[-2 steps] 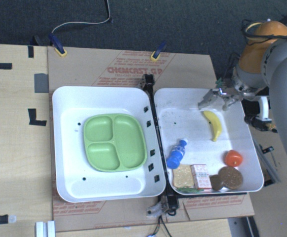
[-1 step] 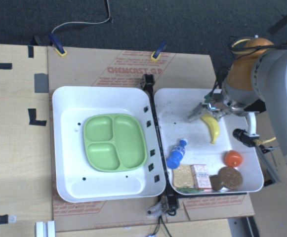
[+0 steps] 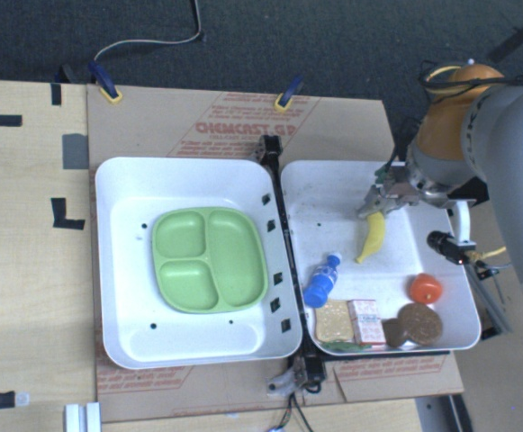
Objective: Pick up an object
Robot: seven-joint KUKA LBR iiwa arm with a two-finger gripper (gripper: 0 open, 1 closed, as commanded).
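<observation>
My gripper hangs low over the right bin, near its far right side, right at the upper end of a yellow banana. The banana lies lengthwise on the bin floor, and its top tip sits just beneath the gripper. I cannot see whether the gripper touches it. A blue bottle lies to the banana's lower left. An orange ball rests near the right wall.
At the right bin's front edge lie a tan block, a pink and white packet and a brown round object. The left bin holds a green divided plate. The grey arm comes in from the right.
</observation>
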